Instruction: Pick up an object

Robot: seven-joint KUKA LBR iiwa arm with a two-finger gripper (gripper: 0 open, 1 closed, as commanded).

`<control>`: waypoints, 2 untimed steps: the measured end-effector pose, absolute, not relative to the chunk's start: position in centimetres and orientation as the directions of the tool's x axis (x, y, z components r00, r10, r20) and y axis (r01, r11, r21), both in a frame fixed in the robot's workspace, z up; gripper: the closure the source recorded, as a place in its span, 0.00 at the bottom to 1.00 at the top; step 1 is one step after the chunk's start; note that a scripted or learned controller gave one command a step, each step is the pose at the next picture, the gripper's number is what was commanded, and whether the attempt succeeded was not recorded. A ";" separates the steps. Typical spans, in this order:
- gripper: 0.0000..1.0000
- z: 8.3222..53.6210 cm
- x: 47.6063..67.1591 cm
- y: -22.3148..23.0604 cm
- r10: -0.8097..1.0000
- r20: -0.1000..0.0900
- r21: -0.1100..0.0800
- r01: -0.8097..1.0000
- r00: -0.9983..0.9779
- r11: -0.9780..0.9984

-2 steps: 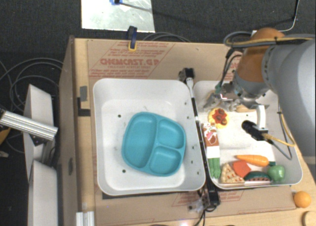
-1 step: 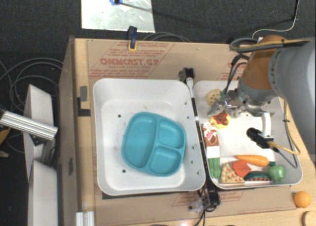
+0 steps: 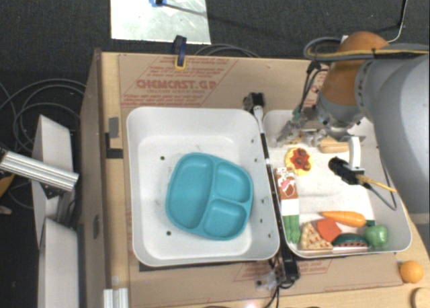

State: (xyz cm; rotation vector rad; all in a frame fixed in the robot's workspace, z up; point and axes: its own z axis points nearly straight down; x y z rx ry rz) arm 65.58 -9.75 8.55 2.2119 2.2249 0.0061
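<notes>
Reaching in from the right, big grey arm (image 3: 396, 91) bent low, claw (image 3: 304, 127) over the right bin's (image 3: 396, 233) far end, open or closed hard to tell.

Red print on the cardboard (image 3: 201, 78) just behind the left bin (image 3: 144, 125) reads roughly "CHEMCAST. GP"; smaller lines above it are too blurred to read. The carton (image 3: 287, 192) label is illegible.

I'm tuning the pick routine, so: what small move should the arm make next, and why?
Probably a short descent. The end effector hangs at the far end of the right bin, with a beige piece and a yellow-and-red toy close by; nothing shows between its fingers.
</notes>
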 end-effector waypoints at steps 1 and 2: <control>0.00 8.4 60.8 -10.6 1.000 0.000 -0.002 1.000 0.000 0.000; 1.00 9.8 61.3 -10.6 1.000 0.000 0.008 1.000 -0.002 0.002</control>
